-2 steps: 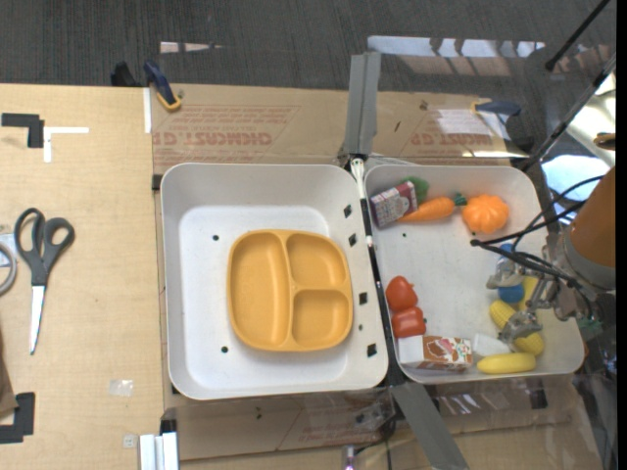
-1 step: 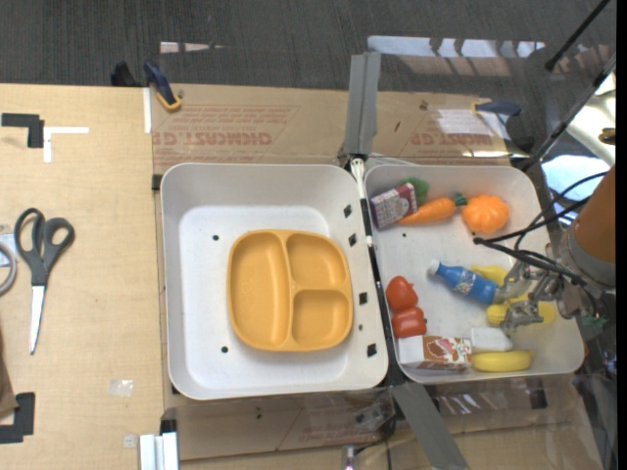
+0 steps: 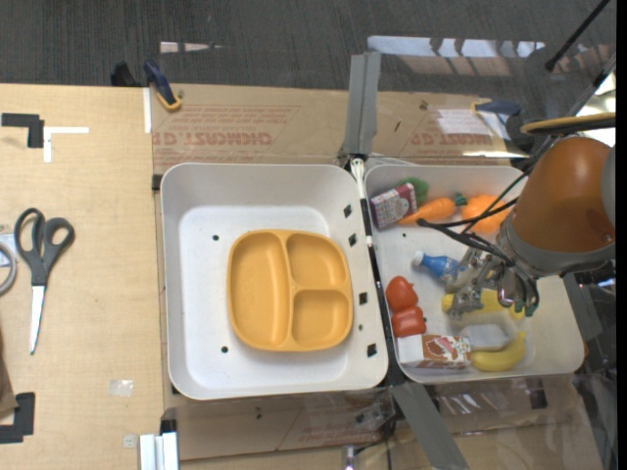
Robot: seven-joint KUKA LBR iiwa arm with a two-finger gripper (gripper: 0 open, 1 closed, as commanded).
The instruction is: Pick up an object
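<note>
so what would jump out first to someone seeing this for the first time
Probably the yellow divided plate lying alone in the left bin. Next, the arm's orange band looming over the right bin, where the gripper hangs among toy food like a banana and carrot.

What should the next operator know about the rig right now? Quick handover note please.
Hand: low in the right bin, among the toys; finger state unreadable, nothing visibly held.
Right bin: banana and small carton at the front, red pepper on the left side, blue bottle mid-bin, carrot and purple packet at the back. A yellow item sits right by the hand.
Left bin: yellow divided plate.
Done: arm has reached the pile.
Left: confirm a grasp, then lift.
</note>
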